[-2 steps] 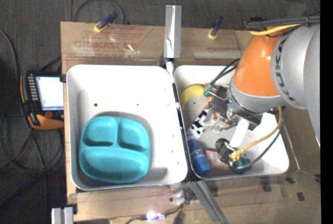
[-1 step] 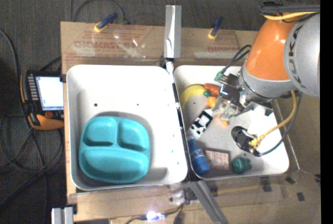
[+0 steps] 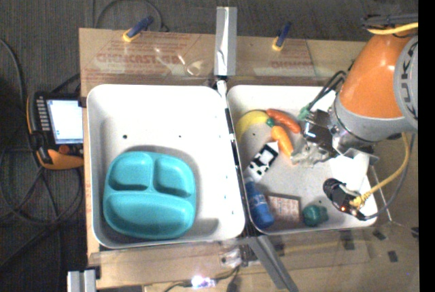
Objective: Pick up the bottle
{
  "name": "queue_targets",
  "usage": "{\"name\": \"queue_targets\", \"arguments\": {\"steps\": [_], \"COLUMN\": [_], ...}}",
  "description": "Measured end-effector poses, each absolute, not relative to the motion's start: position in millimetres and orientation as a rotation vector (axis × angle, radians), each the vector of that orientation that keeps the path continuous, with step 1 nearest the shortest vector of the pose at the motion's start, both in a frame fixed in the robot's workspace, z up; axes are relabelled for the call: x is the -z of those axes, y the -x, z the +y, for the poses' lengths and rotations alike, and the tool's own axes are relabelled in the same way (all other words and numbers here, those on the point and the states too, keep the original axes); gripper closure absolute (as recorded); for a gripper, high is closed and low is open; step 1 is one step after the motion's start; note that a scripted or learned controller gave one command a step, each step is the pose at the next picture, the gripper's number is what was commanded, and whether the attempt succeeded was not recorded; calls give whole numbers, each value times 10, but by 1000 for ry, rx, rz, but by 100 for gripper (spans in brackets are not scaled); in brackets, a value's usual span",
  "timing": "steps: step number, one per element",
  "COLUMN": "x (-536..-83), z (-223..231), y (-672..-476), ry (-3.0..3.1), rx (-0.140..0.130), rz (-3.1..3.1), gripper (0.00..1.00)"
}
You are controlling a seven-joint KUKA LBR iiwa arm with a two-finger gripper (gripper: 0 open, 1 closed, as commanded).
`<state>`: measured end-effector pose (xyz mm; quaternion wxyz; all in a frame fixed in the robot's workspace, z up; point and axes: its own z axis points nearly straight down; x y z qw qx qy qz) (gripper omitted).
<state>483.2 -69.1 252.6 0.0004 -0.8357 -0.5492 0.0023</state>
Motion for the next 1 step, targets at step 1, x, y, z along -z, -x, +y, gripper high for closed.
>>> {"name": "queue_targets", "arguments": {"steps": [1], "x": [-2533], "z": [-338], "y": [-4839], "ry": [2672], "rx": [-6], "rz": [-1649], "gripper": [100]}}
